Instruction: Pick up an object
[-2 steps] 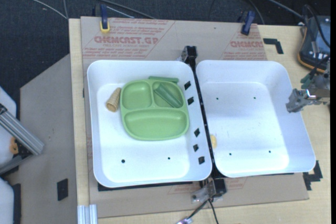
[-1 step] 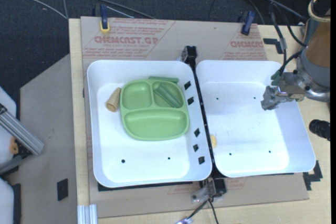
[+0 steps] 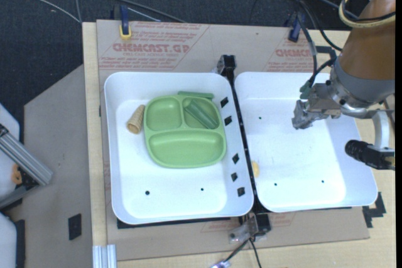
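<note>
Two shallow white bins sit side by side on a bench, the left bin [image 3: 119, 135] and the right bin [image 3: 301, 191], parted by a black divider [image 3: 233, 128] running from twelve o'clock to six o'clock.

In the left bin lies a green plate [image 3: 183, 146] with three compartments, roughly at the bin's centre and a little toward twelve o'clock. A darker green strip [image 3: 202, 113] rests tilted in the plate's compartment at two o'clock, and another green piece [image 3: 196, 95] pokes out from behind the plate's edge at twelve o'clock. A small tan cone [image 3: 135, 118] lies on the bin floor just beside the plate's rim at nine o'clock, its point toward twelve o'clock.

The arm [image 3: 367, 41] reaches in from three o'clock, and the gripper [image 3: 305, 116] hangs over the right bin, in the half of it toward twelve o'clock. Whether it is apart or together cannot be told from this slant, and nothing shows in its grasp.

From the gripper, the plate and the cone lie well apart at nine o'clock, across the divider. A small yellowish bit [image 3: 254, 168] sits at the right bin's rim by the divider, at about seven o'clock from the gripper.
</note>
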You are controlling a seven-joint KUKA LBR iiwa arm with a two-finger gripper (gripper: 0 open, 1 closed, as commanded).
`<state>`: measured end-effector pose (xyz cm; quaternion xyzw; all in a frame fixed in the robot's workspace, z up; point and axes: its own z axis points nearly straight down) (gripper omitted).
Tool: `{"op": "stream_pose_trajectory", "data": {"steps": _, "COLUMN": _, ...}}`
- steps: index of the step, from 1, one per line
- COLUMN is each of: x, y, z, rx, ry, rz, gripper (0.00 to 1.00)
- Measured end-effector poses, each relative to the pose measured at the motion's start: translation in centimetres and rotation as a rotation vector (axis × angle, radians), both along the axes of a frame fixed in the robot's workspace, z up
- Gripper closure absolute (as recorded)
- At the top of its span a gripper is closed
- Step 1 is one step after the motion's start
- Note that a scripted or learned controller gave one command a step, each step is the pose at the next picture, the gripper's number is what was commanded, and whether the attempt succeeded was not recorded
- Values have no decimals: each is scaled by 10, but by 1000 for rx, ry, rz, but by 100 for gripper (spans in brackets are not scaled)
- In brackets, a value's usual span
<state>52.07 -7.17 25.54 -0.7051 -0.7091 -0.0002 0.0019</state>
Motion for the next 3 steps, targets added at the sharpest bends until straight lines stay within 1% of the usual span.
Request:
{"op": "stream_pose_trajectory", "data": {"steps": 1, "x": 14, "y": 40, "z": -11, "rx": -1, "ry": -1, "rz": -1, "gripper": 100}}
{"op": "stream_pose_trajectory", "data": {"steps": 2, "x": 42, "y": 85, "z": -19, "rx": -2, "ry": -5, "rz": -1, "gripper": 100}}
{"op": "stream_pose_trajectory", "data": {"steps": 3, "x": 50, "y": 131, "z": -18, "rx": -1, "ry": -4, "rz": 0, "gripper": 100}}
